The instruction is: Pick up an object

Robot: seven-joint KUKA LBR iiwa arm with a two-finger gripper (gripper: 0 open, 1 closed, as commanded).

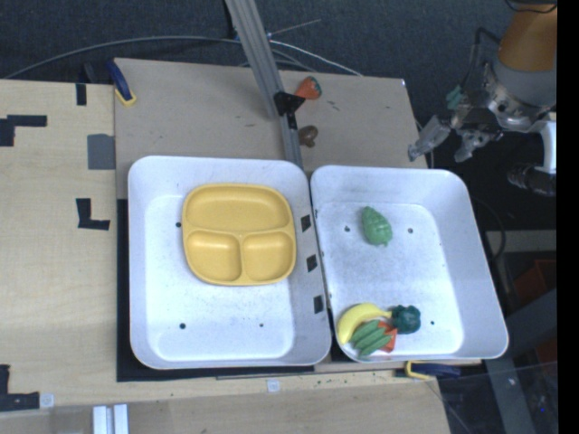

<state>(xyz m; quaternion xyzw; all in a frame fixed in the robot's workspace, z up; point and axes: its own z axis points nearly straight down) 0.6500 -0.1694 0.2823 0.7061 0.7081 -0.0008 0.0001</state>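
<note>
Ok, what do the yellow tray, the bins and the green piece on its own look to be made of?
Yellow tray: likely moulded plastic, matte, with one even colour and rounded compartment edges. Bins: probably thin formed plastic, white with a soft sheen, rounded corners and scuffed, speckled floors. Green piece: seemingly plastic toy food with a bumpy surface, though it is too small to be sure.

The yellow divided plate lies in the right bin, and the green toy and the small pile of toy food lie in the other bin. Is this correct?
Not quite. The camera view shows the yellow divided plate in the left bin, not the right one. The green toy and the small pile of toy food do lie in the other bin, the right bin.
</note>
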